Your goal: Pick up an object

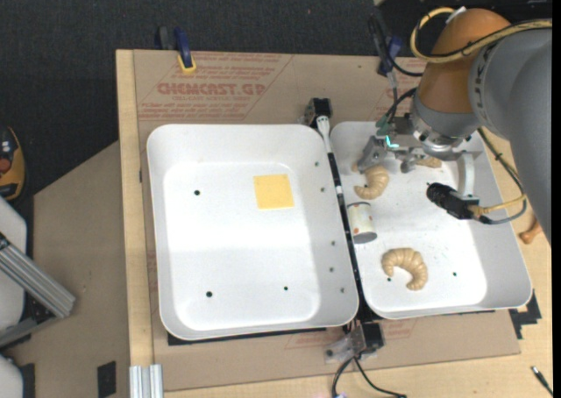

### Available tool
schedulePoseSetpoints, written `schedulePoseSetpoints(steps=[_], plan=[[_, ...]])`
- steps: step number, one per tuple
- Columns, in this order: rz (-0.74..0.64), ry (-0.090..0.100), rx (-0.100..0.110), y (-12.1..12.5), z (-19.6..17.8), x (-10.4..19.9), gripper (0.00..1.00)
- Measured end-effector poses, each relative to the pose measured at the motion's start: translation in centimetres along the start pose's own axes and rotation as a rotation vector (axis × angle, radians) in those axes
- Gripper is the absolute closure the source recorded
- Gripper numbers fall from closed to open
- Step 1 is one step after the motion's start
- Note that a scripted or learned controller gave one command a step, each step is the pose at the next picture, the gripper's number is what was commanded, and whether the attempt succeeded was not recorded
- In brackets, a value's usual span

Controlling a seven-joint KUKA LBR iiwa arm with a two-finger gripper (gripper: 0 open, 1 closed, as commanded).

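Golden curved croissant, smooth white bin.

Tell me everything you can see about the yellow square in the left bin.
The yellow square is a flat, thin piece, plain yellow with no markings, looking like a slice of toy cheese or foam. It lies flat on the floor of the left bin, in the upper middle part, its edges roughly parallel to the bin's sides. Nothing touches it but the bin floor, and it sits well apart from the walls. The gripper is over the right bin, far from it.
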State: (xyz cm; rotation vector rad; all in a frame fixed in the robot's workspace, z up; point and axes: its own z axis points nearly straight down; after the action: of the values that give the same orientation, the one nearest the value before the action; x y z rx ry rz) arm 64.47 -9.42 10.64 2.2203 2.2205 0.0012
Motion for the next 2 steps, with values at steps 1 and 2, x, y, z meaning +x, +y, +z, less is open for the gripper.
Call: schedulePoseSetpoints(steps=[1, 2], plan=[[-0.002, -0.001, -0.003, 2.3, -1.5, -0.8, 0.0], [0.003, -0.004, -0.007, 2.3, -8.3, -4.4, 0.0]])
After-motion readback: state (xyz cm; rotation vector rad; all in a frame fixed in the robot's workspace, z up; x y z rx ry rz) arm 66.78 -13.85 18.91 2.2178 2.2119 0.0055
